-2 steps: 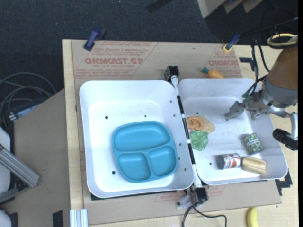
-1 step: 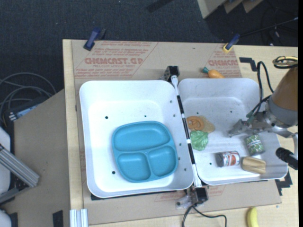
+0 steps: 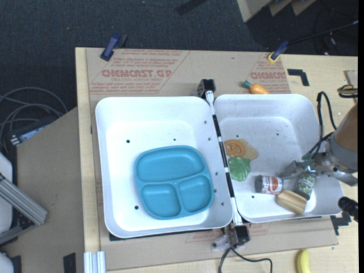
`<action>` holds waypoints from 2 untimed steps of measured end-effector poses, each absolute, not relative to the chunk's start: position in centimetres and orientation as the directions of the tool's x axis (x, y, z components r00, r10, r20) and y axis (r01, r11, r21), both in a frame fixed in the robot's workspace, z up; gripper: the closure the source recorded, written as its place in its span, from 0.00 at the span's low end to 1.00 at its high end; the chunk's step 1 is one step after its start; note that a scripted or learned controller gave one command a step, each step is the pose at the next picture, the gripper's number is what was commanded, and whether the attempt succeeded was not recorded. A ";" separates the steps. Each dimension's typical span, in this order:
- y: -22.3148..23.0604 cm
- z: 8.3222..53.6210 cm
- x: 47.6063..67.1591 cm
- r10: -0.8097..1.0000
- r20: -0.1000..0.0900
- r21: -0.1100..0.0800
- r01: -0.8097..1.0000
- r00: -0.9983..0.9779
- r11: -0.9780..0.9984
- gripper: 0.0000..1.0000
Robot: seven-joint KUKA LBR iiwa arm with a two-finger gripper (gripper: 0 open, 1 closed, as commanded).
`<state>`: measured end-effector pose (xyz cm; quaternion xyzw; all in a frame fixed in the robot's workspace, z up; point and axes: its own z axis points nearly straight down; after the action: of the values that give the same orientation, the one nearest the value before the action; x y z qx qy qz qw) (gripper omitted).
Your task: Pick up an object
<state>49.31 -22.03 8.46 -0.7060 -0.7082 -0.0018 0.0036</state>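
Pincer [image 3: 305,172] low in the right bin [image 3: 267,110], at its right side, arm [image 3: 346,144] entering from the right edge. Fingers spread apart, nothing clearly between them; a small greenish bottle-like object [image 3: 306,184] sits right under the tips, contact unclear. Tan wooden block [image 3: 291,201] just below the pincer, touching the greenish object. Small can with red-and-white label [image 3: 268,183] lying on its side just left of the pincer. Green soft item [image 3: 238,168] and brown round piece [image 3: 239,149] farther left, near the bin divider. Blue sectioned tray [image 3: 173,181] well to the left, in the left bin [image 3: 114,152]. Both bins on the counter [image 3: 85,95]
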 end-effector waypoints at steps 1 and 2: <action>-17.4 14.1 56.1 1.000 0.000 0.002 1.000 -0.002 0.002 0.00; -12.9 8.8 47.8 1.000 0.001 -0.003 1.000 0.000 0.000 0.00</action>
<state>47.82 -12.91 8.81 -0.7072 -0.7070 0.0006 0.0014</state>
